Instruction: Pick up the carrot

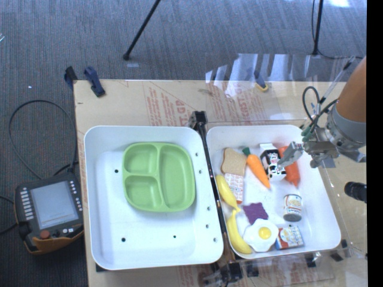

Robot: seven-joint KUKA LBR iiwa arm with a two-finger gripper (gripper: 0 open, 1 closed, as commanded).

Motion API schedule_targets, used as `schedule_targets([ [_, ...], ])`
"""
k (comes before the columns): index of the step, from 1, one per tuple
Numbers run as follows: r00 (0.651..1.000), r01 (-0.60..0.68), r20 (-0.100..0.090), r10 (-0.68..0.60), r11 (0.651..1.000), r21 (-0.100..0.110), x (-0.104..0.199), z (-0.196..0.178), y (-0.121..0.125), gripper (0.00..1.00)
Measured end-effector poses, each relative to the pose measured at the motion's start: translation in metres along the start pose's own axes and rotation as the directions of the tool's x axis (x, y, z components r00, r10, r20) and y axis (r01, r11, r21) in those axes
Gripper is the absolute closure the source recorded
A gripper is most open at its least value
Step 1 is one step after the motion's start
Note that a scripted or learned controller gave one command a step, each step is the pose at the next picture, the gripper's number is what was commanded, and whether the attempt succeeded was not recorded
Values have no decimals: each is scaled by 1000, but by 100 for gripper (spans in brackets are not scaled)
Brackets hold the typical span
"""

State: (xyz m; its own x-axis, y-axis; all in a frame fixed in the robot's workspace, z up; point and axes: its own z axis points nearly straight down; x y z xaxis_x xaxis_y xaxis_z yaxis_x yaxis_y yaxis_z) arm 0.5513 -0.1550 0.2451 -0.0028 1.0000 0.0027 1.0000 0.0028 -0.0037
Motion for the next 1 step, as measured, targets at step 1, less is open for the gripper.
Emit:
schedule_targets([
  [1,961,-276,0,276,961,1,13,159,22,0],
])
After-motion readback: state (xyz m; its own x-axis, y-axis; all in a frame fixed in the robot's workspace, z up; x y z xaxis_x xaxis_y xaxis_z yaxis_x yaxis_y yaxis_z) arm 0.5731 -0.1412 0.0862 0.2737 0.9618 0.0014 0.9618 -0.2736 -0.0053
